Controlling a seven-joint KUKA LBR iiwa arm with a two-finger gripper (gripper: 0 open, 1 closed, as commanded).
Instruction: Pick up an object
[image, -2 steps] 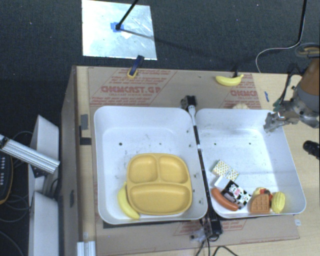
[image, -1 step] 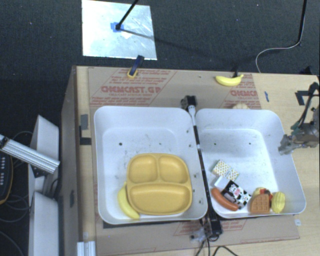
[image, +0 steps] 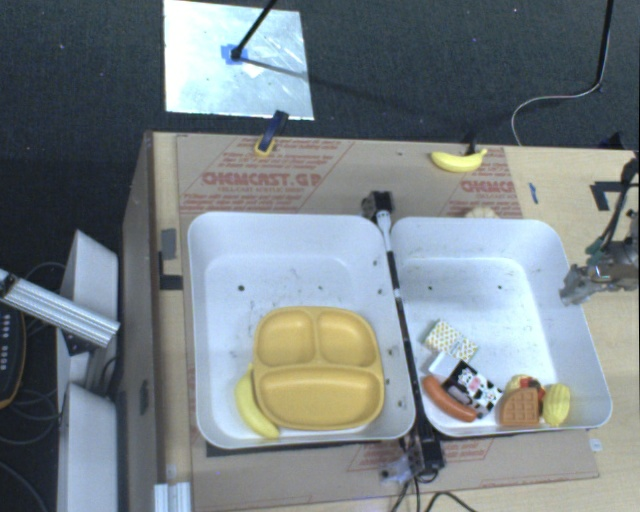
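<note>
While I watch from above, my tool (image: 590, 275) sits at the right edge of the view, just outside the right bin's (image: 540, 240) right wall, and most of the arm is cut off by the frame; what I get is a small grey blur, so I cannot tell how the tool is set, and nothing shows in it. On the tabletop (image: 330, 165) the two bins lie side by side, touching along the middle. Down in the left bin (image: 230, 250) a yellow tray (image: 318, 365) with three compartments rests near the front wall, and a banana (image: 252, 408) lies against its front left corner, partly tucked under the tray's rim. Clustered in the front corner of the right bin are the small things: a checkered block (image: 451, 341), a red sausage (image: 448, 398), a black-and-white cow-patterned piece (image: 472, 385) I can't identify, a waffle (image: 519, 407) and a yellow lump (image: 556, 402) too small to name. They overlap, so their edges are hard to separate. Behind the right bin a second banana (image: 458, 159) lies on the tabletop.
</note>
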